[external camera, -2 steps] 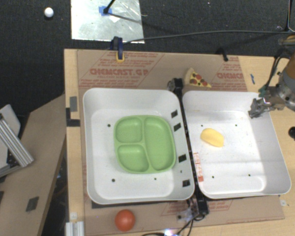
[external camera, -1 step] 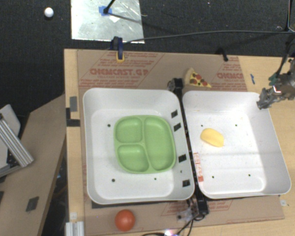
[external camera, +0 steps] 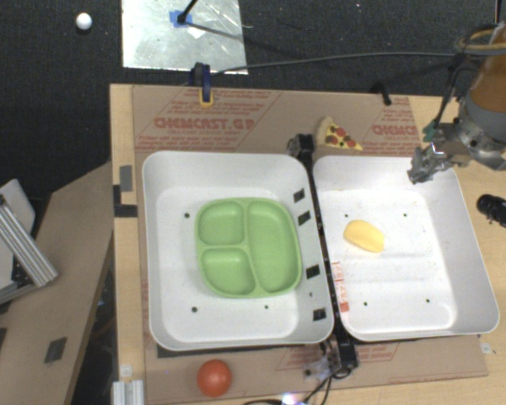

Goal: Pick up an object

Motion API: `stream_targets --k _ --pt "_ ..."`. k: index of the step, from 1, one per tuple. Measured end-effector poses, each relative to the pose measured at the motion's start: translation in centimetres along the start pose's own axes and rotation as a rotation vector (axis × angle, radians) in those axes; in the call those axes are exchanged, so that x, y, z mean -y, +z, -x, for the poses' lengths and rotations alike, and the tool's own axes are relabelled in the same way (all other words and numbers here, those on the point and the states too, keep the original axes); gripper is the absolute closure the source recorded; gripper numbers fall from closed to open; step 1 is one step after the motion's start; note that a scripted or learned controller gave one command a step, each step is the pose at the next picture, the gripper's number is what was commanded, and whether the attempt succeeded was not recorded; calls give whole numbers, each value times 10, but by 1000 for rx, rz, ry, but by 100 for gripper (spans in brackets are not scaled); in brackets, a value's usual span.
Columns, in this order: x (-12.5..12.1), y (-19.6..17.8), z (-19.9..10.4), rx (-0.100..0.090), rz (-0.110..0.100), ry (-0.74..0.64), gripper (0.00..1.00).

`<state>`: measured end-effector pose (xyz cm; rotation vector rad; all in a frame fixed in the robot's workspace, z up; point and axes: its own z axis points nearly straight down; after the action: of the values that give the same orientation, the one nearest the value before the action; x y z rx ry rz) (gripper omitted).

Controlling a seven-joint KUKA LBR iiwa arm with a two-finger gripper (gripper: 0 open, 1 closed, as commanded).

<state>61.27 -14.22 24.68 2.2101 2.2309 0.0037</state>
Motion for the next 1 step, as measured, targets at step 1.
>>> stream_targets --k 1 --pt "-8 -6 -50 -1 1 0 100"
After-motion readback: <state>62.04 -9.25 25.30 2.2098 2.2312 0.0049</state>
